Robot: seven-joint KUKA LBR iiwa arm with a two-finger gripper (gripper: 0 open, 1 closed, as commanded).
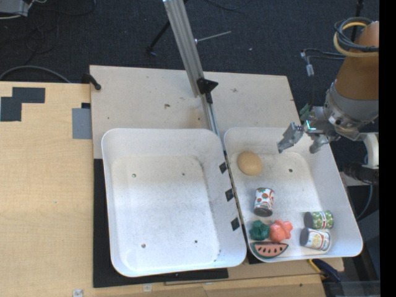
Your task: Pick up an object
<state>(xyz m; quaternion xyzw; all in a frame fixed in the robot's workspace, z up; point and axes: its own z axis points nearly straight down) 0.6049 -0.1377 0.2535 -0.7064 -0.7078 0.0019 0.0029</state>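
Jaws (304, 137) spread open, nothing held, hovering over right bin (337, 177) far edge, poised to drop. Bun (250, 163) just left of jaws, lying clear of cans (264, 202) and easiest pick.

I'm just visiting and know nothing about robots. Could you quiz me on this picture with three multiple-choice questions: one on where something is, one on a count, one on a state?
1. Where is the tan ball?
A. left bin
B. right bin
C. the floor

2. How many cans are in the right bin?
A. one
B. three
C. five

3. The gripper is:
A. holding the ball
B. holding a can
C. holding nothing

Answers:
1 B, the ball lies near that bin's far left corner.
2 B, one strawberry-label can and two more at the near right.
3 C, nothing sits between its fingers.
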